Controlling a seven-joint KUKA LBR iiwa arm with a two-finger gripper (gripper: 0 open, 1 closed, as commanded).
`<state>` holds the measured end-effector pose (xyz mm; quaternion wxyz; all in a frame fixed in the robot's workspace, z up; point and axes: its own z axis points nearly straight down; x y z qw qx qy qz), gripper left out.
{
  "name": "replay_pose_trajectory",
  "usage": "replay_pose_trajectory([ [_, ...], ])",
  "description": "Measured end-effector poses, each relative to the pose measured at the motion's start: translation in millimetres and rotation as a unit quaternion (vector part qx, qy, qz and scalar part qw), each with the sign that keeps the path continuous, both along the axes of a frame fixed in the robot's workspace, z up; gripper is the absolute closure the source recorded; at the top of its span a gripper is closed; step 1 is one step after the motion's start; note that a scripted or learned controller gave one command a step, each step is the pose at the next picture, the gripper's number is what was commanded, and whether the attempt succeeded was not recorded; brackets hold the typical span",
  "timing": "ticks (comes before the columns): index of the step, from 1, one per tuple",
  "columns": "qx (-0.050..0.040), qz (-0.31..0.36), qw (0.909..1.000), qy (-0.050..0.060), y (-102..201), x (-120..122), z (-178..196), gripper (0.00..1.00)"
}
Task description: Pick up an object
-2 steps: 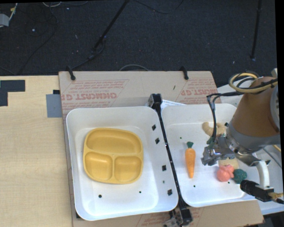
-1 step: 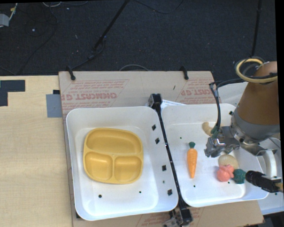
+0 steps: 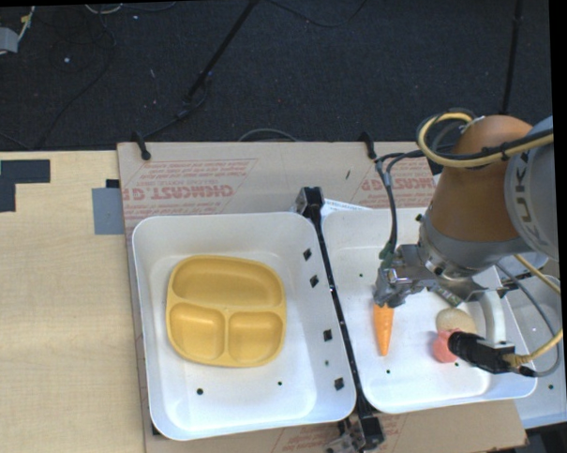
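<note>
We judged the grasp step underway: hand (image 3: 388,299) sat at the carrot (image 3: 384,330) top in the right bin (image 3: 404,399); grip state unclear; lift would follow

Red upside-down print, seemingly "CHEMCREST, G", on cardboard sheet (image 3: 192,183)

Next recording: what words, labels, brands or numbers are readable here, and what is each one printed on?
"CHEMCREST, Q" or close to it: red print on the cardboard sheet behind the left bin, upside down and blurred, so the spelling is uncertain.
Red print on the cardboard at the front edge: too cut off and blurred to read.
Part of large letters, perhaps "KU", on the grey arm: cropped.
</note>
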<state>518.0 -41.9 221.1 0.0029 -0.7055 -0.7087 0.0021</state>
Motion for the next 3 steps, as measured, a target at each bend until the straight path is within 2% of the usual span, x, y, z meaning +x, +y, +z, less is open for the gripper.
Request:
replay_pose_trajectory([
  [1, 0.0000, 0.000, 1.0000, 0.000, 43.0, 26.9, -9.5, 1.00],
  [2, -0.0003, 0.000, 1.0000, 0.000, 82.4, 42.5, -7.1, 1.00],
  [3, -0.0007, 0.001, 1.0000, 0.000, 134.4, 60.7, -16.1, 1.00],
])
